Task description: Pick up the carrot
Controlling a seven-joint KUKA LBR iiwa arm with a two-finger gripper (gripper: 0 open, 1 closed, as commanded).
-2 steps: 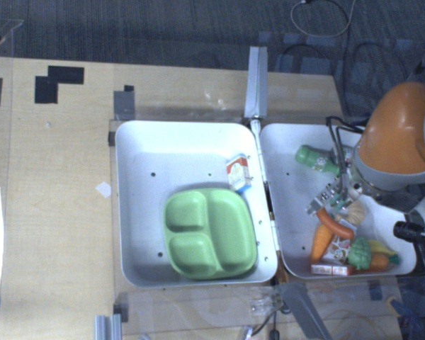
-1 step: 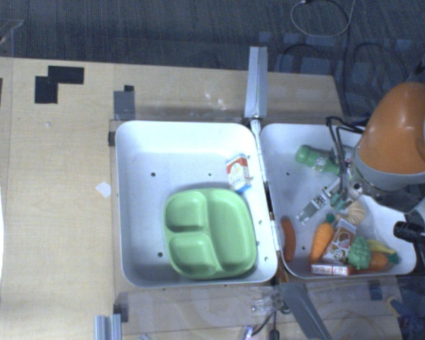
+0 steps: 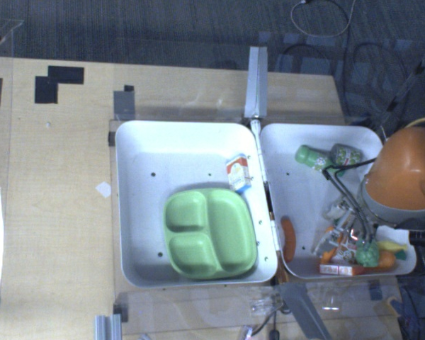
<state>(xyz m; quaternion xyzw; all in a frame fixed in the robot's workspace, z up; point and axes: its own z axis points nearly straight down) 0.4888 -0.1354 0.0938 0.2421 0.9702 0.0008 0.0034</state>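
Carrot is lying beside the pincer; likely light, stiff, smooth, best gripped mid-body. Pincer's opening is impossible to tell.

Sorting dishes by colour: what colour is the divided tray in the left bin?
Light green tray, camera view.

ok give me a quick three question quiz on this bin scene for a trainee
1. True or false: the green tray lies in the left bin.
2. Which bin is the gripper over? A) left B) right
3. What lies along the right bin's left wall, near the front?

Key:
1. True.
2. B, right; the arm reaches over it, above the clutter with the carrot.
3. An orange-red sausage-like item.
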